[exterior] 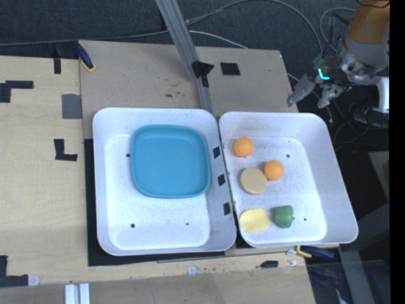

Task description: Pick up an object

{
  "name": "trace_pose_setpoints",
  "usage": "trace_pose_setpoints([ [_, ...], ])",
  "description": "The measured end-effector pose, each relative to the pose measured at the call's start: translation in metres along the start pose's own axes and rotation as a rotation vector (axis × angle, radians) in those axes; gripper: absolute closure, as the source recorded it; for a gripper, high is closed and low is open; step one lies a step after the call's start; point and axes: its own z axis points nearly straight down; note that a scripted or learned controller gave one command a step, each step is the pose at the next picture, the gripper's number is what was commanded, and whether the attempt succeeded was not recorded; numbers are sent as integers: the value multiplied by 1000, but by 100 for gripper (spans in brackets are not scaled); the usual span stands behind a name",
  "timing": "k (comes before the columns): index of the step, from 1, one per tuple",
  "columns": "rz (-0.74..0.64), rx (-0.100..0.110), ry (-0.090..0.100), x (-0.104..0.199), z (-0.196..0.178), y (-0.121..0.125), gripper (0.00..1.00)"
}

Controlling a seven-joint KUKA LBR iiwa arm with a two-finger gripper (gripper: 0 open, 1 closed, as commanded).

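The right bin (313,170) holds several small items: an orange ball (243,147) near its back left, a second orange ball (273,170) in the middle, a beige round piece (253,181) touching it, a yellow piece (254,220) and a green piece (283,216) along the front. My gripper (315,94) hangs above the bench just behind the right bin's back right corner, apart from all the items. Its two fingers (299,92) are spread, with nothing between them.
A blue square plate (169,161) lies in the left bin (114,189). A grey metal pole (183,37) slants up from between the bins' back edges. Cables trail over the dark floor at the back right.
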Motion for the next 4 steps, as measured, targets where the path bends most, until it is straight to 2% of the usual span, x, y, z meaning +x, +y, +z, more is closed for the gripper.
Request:
trace_pose_setpoints([
  [1,0,0,0,0,0,0,0],
  [2,0,5,0,-6,61,3,0],
  [4,0,5,0,-2,151,3,0],
])
